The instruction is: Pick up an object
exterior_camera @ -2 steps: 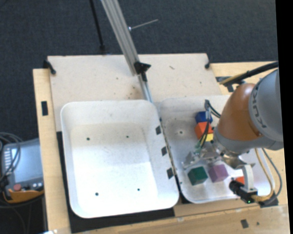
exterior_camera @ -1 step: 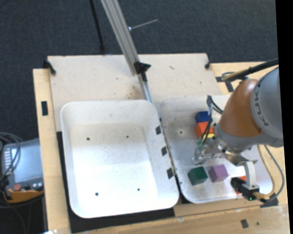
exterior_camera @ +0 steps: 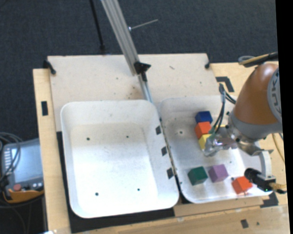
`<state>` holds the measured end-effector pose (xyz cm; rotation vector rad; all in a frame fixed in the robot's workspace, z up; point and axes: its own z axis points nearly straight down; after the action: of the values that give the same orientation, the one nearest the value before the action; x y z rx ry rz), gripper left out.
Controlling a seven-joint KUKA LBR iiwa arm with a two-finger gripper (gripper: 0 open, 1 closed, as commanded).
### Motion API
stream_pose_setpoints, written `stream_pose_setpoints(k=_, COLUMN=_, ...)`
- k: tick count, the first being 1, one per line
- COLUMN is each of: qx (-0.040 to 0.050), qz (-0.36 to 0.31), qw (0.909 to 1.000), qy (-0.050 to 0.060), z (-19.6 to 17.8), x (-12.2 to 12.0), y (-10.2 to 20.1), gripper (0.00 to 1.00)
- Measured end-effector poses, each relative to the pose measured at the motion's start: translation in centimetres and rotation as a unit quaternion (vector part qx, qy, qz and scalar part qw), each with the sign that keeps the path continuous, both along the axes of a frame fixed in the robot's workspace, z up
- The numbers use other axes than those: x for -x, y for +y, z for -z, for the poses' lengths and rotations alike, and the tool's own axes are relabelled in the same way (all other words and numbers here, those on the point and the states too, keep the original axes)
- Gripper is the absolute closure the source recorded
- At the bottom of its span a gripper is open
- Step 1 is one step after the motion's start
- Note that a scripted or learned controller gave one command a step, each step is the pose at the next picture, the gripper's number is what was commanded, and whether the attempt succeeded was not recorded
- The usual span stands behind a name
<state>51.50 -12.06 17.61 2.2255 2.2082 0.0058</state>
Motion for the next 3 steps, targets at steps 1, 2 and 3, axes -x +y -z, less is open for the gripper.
stream_pose_setpoints(k=1, qx=0.0, qz=-0.005, qw=1.0, qy=0.0, z=-5.4, x=-0.2, y=-0.1, gripper=1.0)
stream_pose_setpoints(k=2, qx=-0.0014, qz=-0.008, qw=1.0, qy=0.002, z=-6.6, x=-2.1, y=4.6, gripper=1.0)
stream_pose_setpoints(k=3, qx=-0.0009, qz=-0.007, qw=1.0, qy=0.003, z=-5.5, x=-4.5, y=8.9, gripper=1.0)
